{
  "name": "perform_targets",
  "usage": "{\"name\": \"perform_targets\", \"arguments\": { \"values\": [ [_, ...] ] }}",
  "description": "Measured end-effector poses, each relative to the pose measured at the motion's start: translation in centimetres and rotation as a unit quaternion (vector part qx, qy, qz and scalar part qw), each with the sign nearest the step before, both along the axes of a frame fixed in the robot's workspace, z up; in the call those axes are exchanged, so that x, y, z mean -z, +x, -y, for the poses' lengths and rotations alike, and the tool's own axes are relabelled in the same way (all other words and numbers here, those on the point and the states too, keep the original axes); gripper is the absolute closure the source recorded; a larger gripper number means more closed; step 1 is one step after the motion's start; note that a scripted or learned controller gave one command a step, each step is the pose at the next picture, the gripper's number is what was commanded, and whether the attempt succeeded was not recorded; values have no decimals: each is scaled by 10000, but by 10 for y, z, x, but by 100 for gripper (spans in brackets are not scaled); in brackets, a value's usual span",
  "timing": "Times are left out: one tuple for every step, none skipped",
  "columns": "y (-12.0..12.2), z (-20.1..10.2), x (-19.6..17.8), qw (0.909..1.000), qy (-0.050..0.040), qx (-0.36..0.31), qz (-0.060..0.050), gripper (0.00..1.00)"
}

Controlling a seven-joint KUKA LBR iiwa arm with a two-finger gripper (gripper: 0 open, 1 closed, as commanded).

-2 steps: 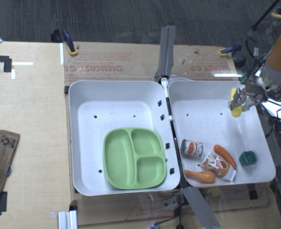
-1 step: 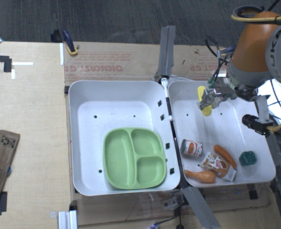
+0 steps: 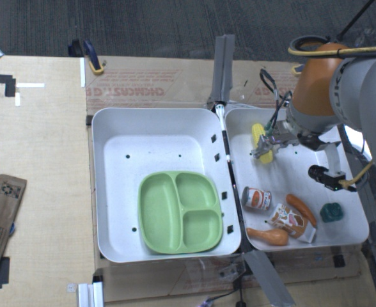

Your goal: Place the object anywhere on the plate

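We see two shallow white bins side by side on the table [image 3: 41, 171]. The left bin [image 3: 111, 146] holds a green plate [image 3: 180, 212] with three compartments, sitting toward the near right part of that bin; nothing rests on the plate. The right bin [image 3: 348, 232] holds the loose items: a yellow object [image 3: 259, 133] up near the far left part of it, a small can [image 3: 257, 199] with a red and white label lying on its side near the left wall, a flat printed packet [image 3: 291, 221] just right of the can, an orange carrot-like piece [image 3: 269, 236] at the near edge touching the packet, a reddish sausage-like piece [image 3: 301, 208] lying against the packet's right side, and a small dark green object [image 3: 331, 212] further right, apart from the rest. The arm [image 3: 360, 101] comes in from the right, orange band above the wrist, and the gripper [image 3: 265, 147] is down in the right bin at the yellow object. The gripper looks pinched on that yellow object, with yellow showing above and below the fingertips, though the contact is small in the view. The yellow object is well apart from the plate, across the wall between the bins. A black cable part [image 3: 325, 175] hangs off the arm over the right bin.
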State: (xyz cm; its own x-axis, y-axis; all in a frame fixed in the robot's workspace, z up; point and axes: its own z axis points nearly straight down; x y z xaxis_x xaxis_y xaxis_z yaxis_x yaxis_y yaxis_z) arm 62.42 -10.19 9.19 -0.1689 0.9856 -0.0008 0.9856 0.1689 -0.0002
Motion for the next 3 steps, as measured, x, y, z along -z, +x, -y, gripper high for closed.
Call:
{"name": "perform_targets", "arguments": {
  "values": [
    [35, -48, -99, 9765, -8, 2153, -4, 100],
    [9, -115, -99, 9870, -4, 1610, -13, 100],
    [-43, -173, -110, 9996, -2, 284, -16, 100]
  ]
}}
